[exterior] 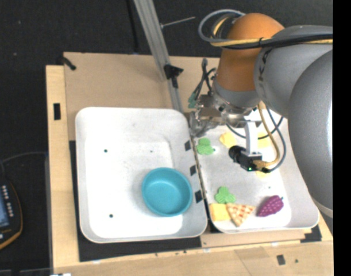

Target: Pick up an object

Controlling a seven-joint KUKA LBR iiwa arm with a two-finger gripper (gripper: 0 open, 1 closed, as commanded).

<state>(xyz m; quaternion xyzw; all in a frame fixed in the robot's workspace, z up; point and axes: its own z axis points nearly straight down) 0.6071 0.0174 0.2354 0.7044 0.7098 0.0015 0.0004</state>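
Poised low over the right bin [301,214], gripper [205,132] of unclear finger state, green toy [205,148] just beneath; risks snagging the divider wall alongside and missing the pick.

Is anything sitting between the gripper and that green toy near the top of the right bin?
Nothing visible does. The gripper is just above the green toy, beside the divider between the bins, with bare bin floor around the toy.
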